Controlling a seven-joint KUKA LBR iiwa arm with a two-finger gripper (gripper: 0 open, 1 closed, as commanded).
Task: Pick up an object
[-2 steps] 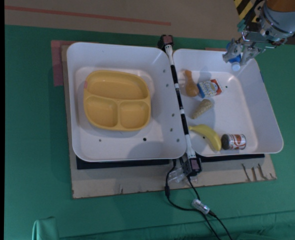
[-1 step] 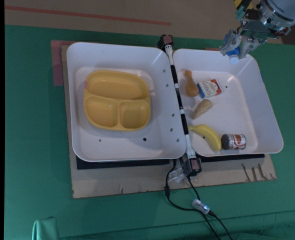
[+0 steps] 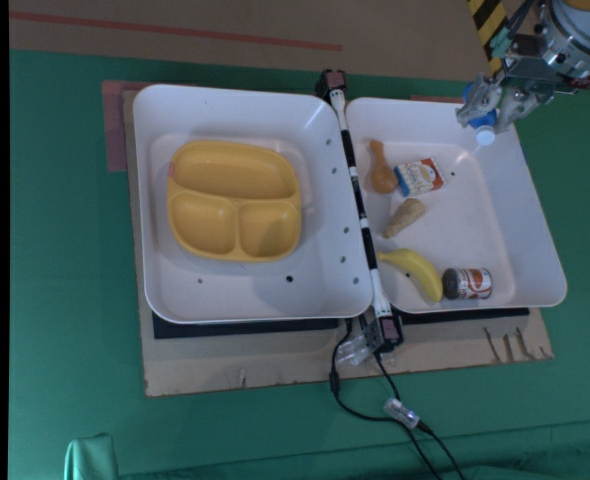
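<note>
The right white bin (image 3: 520, 223) holds several small items: a brown drumstick-shaped piece (image 3: 380, 168), a small white and orange carton (image 3: 420, 177), a tan cone-shaped piece (image 3: 403, 217), a yellow banana (image 3: 416, 271) and a small can (image 3: 468, 283) lying on its side. My gripper (image 3: 487, 118) hovers above the bin's far right corner, away from all of these items. A small white and blue bit shows at its tip.
The left white bin (image 3: 165, 288) holds a yellow divided tray (image 3: 235, 200). A hinge bar (image 3: 359, 218) runs between the bins. Both bins rest on cardboard over a green surface. Cables (image 3: 395, 408) trail off the front edge.
</note>
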